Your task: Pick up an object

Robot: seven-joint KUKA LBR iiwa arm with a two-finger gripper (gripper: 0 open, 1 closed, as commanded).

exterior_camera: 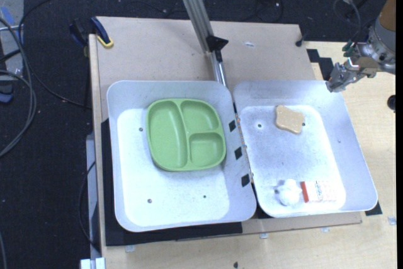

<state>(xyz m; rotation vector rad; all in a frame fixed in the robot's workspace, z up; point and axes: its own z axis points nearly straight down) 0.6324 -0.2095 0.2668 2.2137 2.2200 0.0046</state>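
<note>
Tool [335,82], grip state impossible to tell, hovers up-right of the tan spongy bread-shaped slice [289,119], likely light and squashy; pinch its edges.

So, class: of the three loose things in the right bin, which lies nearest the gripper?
The tan sponge-like piece, at the bin's far end. The white ball and the small red-and-white box lie at the near end, farther from the gripper.

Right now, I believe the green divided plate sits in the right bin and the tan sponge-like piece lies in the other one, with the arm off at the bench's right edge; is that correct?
Not quite: the camera view shows the green divided plate in the left bin, and the tan sponge-like piece in the right bin. The rest holds: the arm is off at the bench's right edge.
</note>
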